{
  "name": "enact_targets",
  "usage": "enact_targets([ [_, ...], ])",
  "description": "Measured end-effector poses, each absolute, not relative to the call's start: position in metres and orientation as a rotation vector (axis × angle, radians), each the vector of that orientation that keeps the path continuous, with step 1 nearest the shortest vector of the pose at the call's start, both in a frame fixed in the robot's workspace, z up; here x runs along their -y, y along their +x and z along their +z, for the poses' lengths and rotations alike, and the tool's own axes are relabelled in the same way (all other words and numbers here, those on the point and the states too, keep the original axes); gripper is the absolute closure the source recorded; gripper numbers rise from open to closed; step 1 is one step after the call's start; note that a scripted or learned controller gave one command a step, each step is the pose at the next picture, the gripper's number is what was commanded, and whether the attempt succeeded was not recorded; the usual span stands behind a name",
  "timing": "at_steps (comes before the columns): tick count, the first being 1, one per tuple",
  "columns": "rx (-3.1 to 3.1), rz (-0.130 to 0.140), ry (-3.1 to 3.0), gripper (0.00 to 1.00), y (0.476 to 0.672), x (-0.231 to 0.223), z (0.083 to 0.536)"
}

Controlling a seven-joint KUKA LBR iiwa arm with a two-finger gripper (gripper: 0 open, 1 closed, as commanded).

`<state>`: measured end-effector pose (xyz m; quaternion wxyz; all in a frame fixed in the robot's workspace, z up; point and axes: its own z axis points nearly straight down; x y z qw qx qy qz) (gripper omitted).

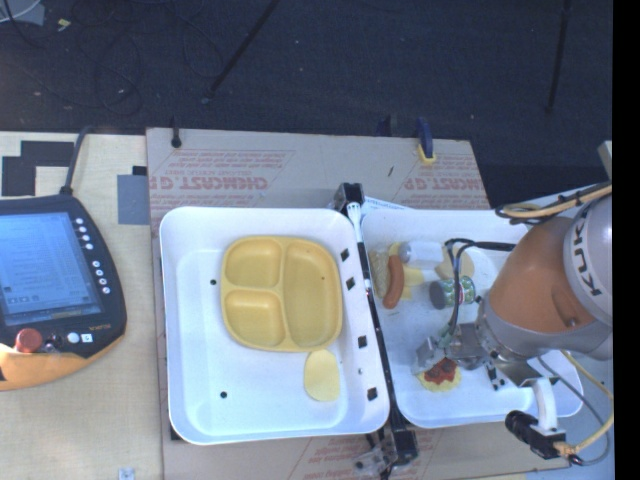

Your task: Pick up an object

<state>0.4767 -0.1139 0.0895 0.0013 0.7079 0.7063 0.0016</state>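
Note:
The right bin (500,413) holds several small toys. A brown sausage (394,282) lies near its left wall beside a pale yellow piece (379,266). A small green-labelled can (453,292) sits mid-bin, with a yellow piece (446,269) behind it. A red and yellow toy (439,373) lies toward the front. My gripper (449,350) is low in this bin, directly over the red and yellow toy and just in front of the can. The arm's orange band (530,288) hides the bin's right part.
The left bin (190,368) carries a yellow divided plate (281,292) and a pale yellow disc (322,375). A black divider rail (365,308) runs between the bins. A teach pendant (55,278) lies on the bench at far left.

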Motion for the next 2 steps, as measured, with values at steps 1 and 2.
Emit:
enact_targets([
  [1, -2.220, 0.007, 2.229, 1.00, 0.477, 0.113, 0.100],
  [2, -2.230, 0.013, 2.207, 1.00, 0.531, 0.030, 0.193],
])
